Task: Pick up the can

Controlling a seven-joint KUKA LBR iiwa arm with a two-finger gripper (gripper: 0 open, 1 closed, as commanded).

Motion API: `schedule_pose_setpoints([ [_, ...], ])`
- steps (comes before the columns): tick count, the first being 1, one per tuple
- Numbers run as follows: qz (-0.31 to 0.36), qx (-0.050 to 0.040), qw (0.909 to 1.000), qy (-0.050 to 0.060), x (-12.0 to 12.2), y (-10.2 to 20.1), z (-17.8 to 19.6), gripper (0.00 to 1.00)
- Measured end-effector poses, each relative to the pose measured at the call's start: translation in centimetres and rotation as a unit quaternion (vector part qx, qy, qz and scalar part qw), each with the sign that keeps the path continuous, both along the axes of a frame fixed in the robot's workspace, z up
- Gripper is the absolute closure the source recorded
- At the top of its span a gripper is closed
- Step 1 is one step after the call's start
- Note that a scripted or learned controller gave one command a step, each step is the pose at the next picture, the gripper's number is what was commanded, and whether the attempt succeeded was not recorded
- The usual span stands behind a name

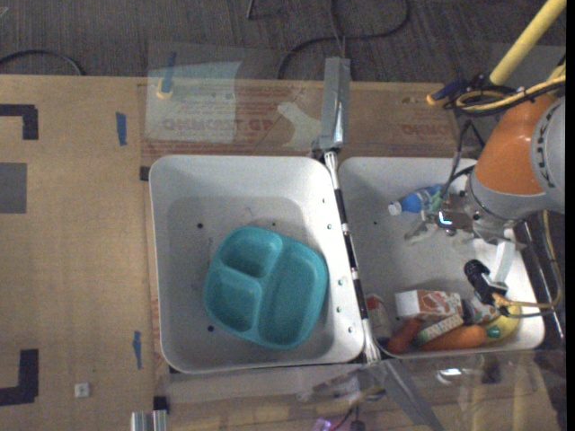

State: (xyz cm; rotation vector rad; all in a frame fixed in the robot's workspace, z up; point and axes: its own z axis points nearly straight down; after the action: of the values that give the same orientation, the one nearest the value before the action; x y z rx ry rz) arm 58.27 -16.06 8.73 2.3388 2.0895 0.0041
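The grey two-finger gripper (429, 225) hovers open and holding nothing over the right white bin (382, 182); I judge this the approach, the can not identifiable among clutter at the bin's near edge

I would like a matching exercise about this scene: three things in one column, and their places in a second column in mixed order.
Things:
1. teal divided plate
2. blue-capped bottle
3. carrot

Places:
A. right bin, near its front edge
B. left bin
C. right bin, upper part, beside the end effector

Pairs: 1-B, 2-C, 3-A
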Motion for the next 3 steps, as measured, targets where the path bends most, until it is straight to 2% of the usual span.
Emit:
schedule_pose_setpoints([
  [1, -0.040, 0.0012, 0.9992, 0.003, 3.7, 7.6, 9.7, 0.00],
  [2, 0.020, 0.0011, 0.9998, 0.003, -0.7, 4.6, 0.5, 0.00],
  [3, 0.045, 0.0009, 0.9990, 0.005, 6.6, 3.0, -0.1, 0.00],
])
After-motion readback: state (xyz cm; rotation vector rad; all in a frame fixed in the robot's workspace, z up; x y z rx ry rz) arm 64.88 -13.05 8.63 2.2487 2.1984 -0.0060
